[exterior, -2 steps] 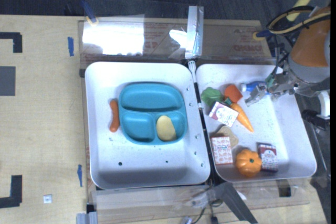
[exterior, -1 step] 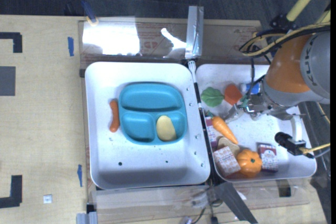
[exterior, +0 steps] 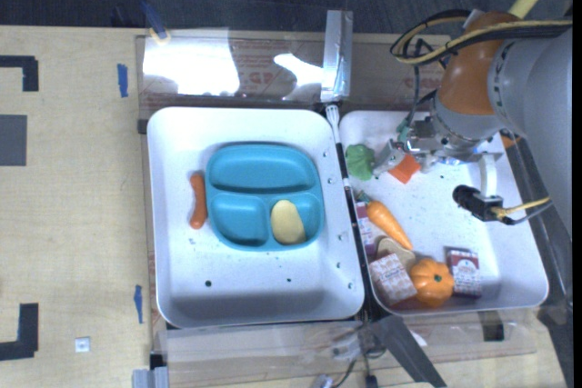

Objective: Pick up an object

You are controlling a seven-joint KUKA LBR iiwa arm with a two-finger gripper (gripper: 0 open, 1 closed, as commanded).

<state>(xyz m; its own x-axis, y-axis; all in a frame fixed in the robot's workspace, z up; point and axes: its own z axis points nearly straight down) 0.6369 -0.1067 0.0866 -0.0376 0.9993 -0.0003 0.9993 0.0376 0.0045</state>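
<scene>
In the right bin (exterior: 509, 268), my gripper (exterior: 406, 152) hangs low over the far left part. A small orange-red block (exterior: 406, 170) lies right under its tip, touching or nearly touching it. A green vegetable (exterior: 360, 161) lies just left of the gripper against the bin wall. Further toward the front lie a carrot (exterior: 387, 221), a small orange pumpkin (exterior: 433, 280) and two printed packets (exterior: 389, 272) (exterior: 464, 268).
The left bin (exterior: 173, 286) holds a blue divided tray (exterior: 264, 194) with a yellow potato-like piece (exterior: 287, 221) in one compartment and an orange sausage shape (exterior: 197, 200) beside it. A black cable end (exterior: 475, 200) hangs over the right bin.
</scene>
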